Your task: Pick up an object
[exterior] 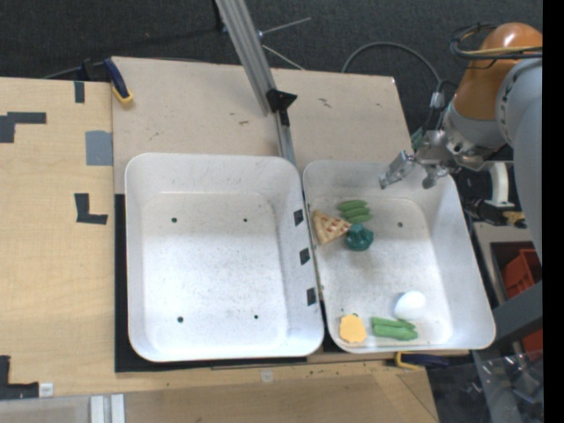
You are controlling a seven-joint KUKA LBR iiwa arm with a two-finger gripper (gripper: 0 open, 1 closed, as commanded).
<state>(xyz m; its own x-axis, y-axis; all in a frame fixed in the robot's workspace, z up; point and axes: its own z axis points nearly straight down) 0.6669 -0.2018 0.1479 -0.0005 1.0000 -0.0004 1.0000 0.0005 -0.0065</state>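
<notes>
The right bin (458, 236) holds several small items: a green pod (354, 210), a tan wedge like a pizza slice (330, 227), a dark teal lump (359, 238), a white ball (409, 304), a yellow-orange piece (352, 329) and a second green pod (393, 328). My gripper (408, 174) hangs over the bin's far right corner, above and to the right of the green pod. Its two fingers stand apart with nothing between them.
The left bin (141, 236) lies beside the right one, with a divider edge between them. A slanted metal pole (251, 55) rises behind the bins. A blue and yellow clamp (117, 81) sits at the bench's far left.
</notes>
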